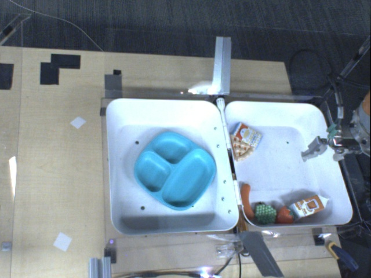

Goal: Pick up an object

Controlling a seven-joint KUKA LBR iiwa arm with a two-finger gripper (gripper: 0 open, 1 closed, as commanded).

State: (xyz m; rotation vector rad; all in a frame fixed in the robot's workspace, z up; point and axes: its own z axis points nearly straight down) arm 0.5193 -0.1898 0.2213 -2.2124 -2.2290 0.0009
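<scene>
Arm enters low over the right edge of the right bin (pixel 290 112), wrist level, end effector (pixel 316 148) reaching left just past the rim, above bare floor. Finger spread: cannot tell, nothing seen between them. Waffle packet (pixel 246 139) near the bin's left wall. Along the front edge: hot dog (pixel 246 198), green vegetable (pixel 265 213), tomato (pixel 284 215), juice carton (pixel 309 206). Left bin (pixel 124 126) holds a blue divided plate (pixel 174 169).

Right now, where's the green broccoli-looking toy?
In the camera view, the green toy lies in the right bin along its near wall, between the orange sausage-shaped piece and the red toy.
</scene>
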